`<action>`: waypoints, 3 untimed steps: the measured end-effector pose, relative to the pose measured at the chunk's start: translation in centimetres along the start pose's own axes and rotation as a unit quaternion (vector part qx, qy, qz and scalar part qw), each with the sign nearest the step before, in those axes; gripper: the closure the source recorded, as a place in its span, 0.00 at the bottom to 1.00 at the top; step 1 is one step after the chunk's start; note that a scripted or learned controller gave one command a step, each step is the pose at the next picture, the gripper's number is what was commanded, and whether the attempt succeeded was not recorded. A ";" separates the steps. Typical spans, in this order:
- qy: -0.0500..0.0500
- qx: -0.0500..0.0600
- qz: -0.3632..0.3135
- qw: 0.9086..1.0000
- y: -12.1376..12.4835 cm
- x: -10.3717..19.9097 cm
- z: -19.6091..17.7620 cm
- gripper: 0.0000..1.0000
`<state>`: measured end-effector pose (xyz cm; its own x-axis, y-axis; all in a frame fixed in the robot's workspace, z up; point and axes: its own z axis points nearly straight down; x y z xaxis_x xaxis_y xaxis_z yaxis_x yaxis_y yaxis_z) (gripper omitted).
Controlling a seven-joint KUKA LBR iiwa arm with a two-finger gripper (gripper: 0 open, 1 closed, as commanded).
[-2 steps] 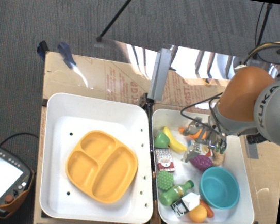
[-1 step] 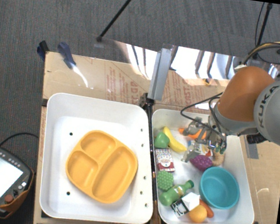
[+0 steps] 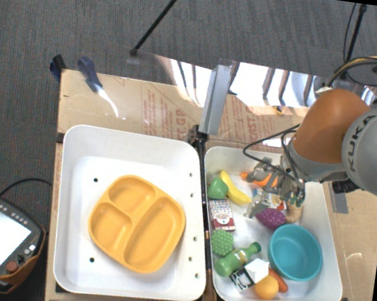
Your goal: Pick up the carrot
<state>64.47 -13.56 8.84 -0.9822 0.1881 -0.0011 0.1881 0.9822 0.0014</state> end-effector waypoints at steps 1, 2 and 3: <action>0.001 0.000 0.171 0.985 -1.4 0.5 0.0 0.00; 0.004 -0.003 0.253 0.968 -2.9 0.1 -0.1 0.00; 0.003 -0.003 0.252 0.968 -2.9 0.1 -0.1 0.00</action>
